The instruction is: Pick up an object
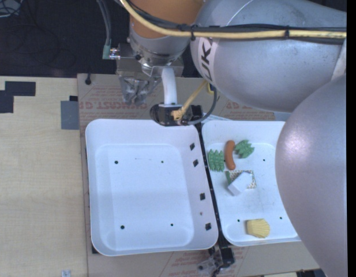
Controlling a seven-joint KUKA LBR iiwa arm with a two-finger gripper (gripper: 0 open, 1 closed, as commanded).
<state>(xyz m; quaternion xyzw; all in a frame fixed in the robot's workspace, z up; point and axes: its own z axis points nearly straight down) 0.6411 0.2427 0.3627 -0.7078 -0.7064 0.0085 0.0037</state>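
- While the grey arm (270,51) loomed over the far right of the bench, its gripper (134,88) hung beyond the far edge of the left bin (102,154), too blurred to tell whether it was released or clenched.
- The right bin (281,235) carried every candidate object, all well apart from the gripper.
- The white block (238,184) sat tilted near the bin's middle; it looked hard and perhaps slippery.
- The yellow piece (258,228) lay alone by the near edge. It was ridged, probably light, stiff plastic, and seemed the easiest pick, pinched across its narrow width.
- The orange sausage (229,154) lay toward the far left corner, between two green toothed pieces (216,159). It was smooth and rounded, so it was likely to roll unless it was gripped at mid-length.
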